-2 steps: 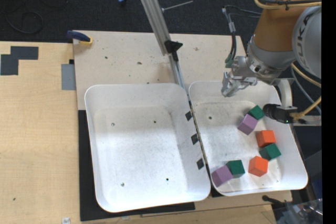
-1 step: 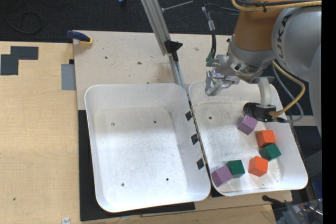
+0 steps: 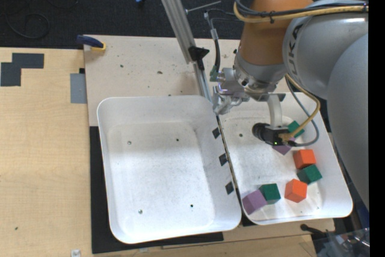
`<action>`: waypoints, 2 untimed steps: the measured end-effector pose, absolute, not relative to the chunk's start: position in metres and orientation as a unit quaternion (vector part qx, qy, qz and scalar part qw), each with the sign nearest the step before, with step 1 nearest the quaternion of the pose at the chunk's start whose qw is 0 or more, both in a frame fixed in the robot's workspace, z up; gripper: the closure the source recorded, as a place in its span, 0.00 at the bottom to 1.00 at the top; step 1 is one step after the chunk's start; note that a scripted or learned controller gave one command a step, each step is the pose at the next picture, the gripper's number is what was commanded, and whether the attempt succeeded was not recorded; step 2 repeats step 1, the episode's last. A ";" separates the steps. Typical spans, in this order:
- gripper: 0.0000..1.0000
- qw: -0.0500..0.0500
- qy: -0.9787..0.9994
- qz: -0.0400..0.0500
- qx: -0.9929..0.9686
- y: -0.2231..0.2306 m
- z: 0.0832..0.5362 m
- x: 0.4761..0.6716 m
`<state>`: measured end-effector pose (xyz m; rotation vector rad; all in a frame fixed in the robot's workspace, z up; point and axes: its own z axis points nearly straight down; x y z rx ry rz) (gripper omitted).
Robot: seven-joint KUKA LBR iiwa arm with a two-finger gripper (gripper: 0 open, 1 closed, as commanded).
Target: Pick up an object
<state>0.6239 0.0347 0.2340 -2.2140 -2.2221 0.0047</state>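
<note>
While gripper (image 3: pixel 224 103) hangs above far left corner of right bin (image 3: pixel 255 162), close to wall shared with neighbouring bin, no object seen in its grasp. Released or clenched: cannot tell from this angle. Candidates rest on bin floor, well apart from gripper: purple block (image 3: pixel 254 200), green block (image 3: pixel 271 192), orange block (image 3: pixel 295 190). Judgement: pick not yet made; approach, closure and lift outstanding.

From where I stand, the pale wooden table (image 3: pixel 138 69) is flecked with dark specks. Two shallow white bins rest on it, edges touching: the left bin (image 3: pixel 150 189) and the right bin (image 3: pixel 249 129). A black mat (image 3: pixel 95 189) shows under the left bin. A blue clamp (image 3: pixel 90 42) sits at the table's far left corner.
</note>
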 end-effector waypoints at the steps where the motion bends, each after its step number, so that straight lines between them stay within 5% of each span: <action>1: 1.00 0.002 -0.708 0.001 -0.706 0.077 0.235 0.623; 2: 1.00 0.002 -0.708 0.001 -0.706 0.077 0.235 0.623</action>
